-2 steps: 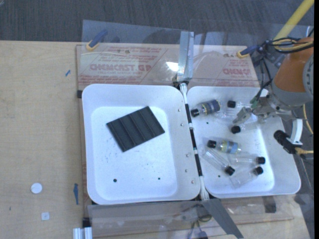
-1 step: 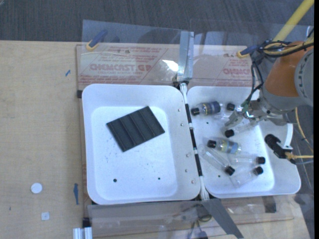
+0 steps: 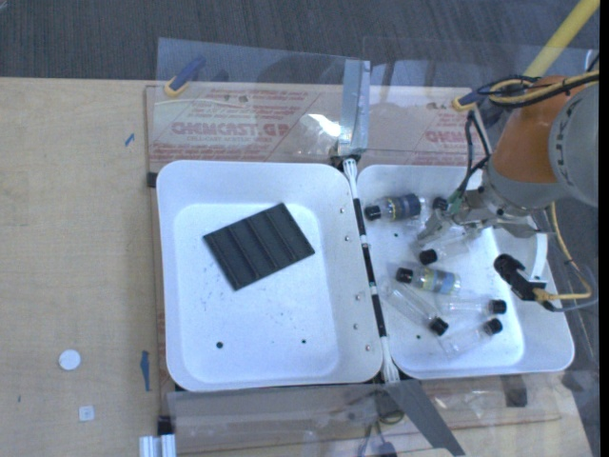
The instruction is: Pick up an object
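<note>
Wooden bench (image 3: 76,208) carries two white bins. Pincer (image 3: 447,225) hovers in the right bin (image 3: 552,346) above clear, black-capped vials (image 3: 430,281); its state cannot be determined. Recommended: centre over one isolated vial, descend vertically, then close.

I count two white bins (image 3: 181,255), left and right of frame centre; one dark ribbed mat (image 3: 259,245); about six black-capped vials (image 3: 428,280), exact number unclear.
</note>
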### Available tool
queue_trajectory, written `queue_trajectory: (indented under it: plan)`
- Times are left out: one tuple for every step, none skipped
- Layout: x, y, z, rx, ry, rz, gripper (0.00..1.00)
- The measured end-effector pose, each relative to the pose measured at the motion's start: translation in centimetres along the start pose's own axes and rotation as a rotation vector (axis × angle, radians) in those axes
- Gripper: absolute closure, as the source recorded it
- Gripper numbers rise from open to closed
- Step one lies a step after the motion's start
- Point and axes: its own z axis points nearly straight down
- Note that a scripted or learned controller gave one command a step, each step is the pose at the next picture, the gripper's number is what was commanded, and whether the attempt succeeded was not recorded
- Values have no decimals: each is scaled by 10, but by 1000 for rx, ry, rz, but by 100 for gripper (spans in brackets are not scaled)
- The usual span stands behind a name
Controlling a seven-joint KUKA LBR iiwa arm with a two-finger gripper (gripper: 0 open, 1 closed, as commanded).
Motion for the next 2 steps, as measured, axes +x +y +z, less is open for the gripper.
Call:
queue_trajectory:
  plan:
    - [-1,1,-11,-4,0,2,100]
    - [-1,1,-11,-4,-1,2,0]
